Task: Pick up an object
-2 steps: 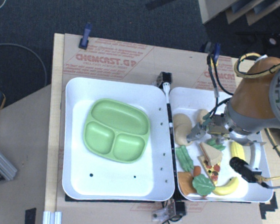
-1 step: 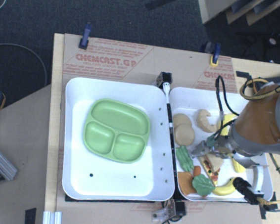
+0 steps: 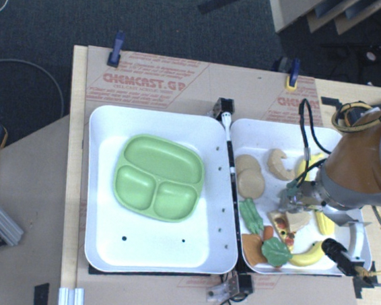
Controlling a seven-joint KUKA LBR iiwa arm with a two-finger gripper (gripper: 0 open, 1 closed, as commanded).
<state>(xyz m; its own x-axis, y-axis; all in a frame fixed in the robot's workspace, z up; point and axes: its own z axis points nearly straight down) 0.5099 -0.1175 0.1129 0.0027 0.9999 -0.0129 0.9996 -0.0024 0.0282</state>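
You are looking down on a table covered by a brown cardboard sheet, with two shallow white bins side by side. The left bin carries a light green divided plate with three compartments, lying flat slightly left of and beyond the bin's middle.

The right bin holds the toy food you could pick from. Against its left wall sit two tan, rounded bread-like pieces, one touching the other. Just right of them, toward the far side, lies a pale curved croissant-shaped piece. Nearer to you, a green pod-like vegetable runs at a slant beside the left wall, and below it an orange wedge rests in the near left corner, partly covered by a dark green leafy piece. A yellow banana curves along the near wall, just right of the leafy piece. A second yellow item shows beside the arm's wrist, and a bit of yellow also peeks out at the far side behind the arm; what that is you cannot tell.

The arm comes in from the right, its orange band over the right half of the bin. The gripper hangs low over the middle of the right bin, above a small tan and red piece. You cannot tell how far the fingers are spread, nor whether they have anything between them; the wrist and cables hide that spot.

A blue clamp and a yellow-and-blue clamp pinch the far edge of the cardboard.
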